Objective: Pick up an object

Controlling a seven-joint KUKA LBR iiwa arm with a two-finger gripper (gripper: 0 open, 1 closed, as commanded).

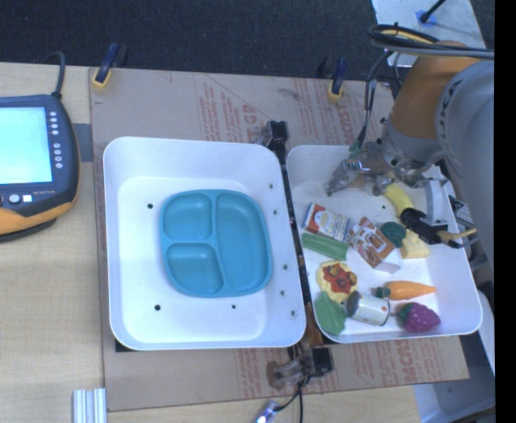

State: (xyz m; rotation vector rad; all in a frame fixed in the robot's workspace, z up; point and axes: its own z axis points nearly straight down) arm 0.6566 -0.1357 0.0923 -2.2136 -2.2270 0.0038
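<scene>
- Camera view: 2 white bins are being borne side by side on a cardboard sheet (196, 104). The left bin (121, 236) is being occupied by 1 blue divided plate (214, 241), with bare floor being left all around it.
- The gripper (358, 185) is being held over the far left corner of the right bin (469, 311). Its fingers are being kept apart, and nothing is being seen between them.
- Some open floor is being left beneath the gripper, along that bin's far rim. The rest of the bin is being crowded with toy food.
- The things to be picked are being kept in the right bin. A red and white carton (327, 222) is lying nearest the gripper, with a brown packet (370, 241) just beside it. A pizza slice (338, 279), a carrot (406, 290) and purple grapes (421, 317) are lying toward the near rim.
- Red print is being shown on the cardboard sheet, too faint to be read. The carton's label is too small to be read.
- A control pendant (16, 161) with a lit screen is being rested at the left, well apart from both bins.
</scene>
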